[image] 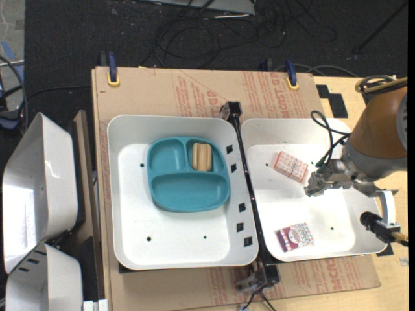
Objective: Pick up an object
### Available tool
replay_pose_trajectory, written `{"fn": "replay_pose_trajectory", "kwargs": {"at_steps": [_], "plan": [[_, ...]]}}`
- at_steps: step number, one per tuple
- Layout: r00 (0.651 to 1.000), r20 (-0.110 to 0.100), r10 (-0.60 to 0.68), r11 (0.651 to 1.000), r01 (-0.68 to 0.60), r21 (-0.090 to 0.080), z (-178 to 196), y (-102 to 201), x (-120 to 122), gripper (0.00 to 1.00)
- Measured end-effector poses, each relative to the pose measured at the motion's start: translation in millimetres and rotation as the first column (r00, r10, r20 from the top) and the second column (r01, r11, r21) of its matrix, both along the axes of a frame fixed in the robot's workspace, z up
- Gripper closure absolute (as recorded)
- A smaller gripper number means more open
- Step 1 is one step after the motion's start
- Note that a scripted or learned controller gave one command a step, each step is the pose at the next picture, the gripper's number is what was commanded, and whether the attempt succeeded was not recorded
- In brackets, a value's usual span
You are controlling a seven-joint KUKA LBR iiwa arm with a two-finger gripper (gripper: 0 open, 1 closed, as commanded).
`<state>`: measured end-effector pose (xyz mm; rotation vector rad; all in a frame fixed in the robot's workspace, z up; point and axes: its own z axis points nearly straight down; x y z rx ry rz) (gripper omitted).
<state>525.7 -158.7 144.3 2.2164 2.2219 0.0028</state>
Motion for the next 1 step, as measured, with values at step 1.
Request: {"fn": "replay_pose_trajectory", "kwargs": {"at_steps": [1], "plan": [[1.0, 0.001, 0.0, 1.0, 0.0, -0.001, 44.3, -6.2, 2.4, 1.0]]}}
